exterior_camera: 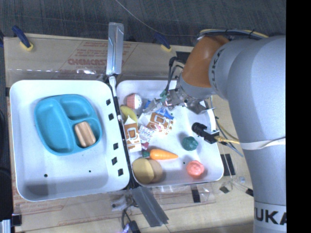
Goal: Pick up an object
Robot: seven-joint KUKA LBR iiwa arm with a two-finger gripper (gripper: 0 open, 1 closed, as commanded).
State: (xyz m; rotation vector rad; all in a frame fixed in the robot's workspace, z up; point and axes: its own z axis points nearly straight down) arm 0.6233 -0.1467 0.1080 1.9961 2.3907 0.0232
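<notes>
The right bin [214,152] holds several small things. A pink-white ball [133,101] and a yellow banana [128,113] lie at its left side. Small printed cartons [160,121] [132,135] lie in the middle. An orange carrot [163,154], a tan potato-like lump [147,170], a teal piece [190,142] and a pink round piece [196,168] lie toward the front. My gripper [163,101] hangs low over the back of this bin, just above the cartons and right of the ball. Nothing visibly sits in it.
The left bin [29,178] carries a blue divided plate [56,125] with a brown bun [85,133] in one compartment. A metal divider [114,47] stands between the bins at the back. My arm's body [252,91] covers the right bin's right side.
</notes>
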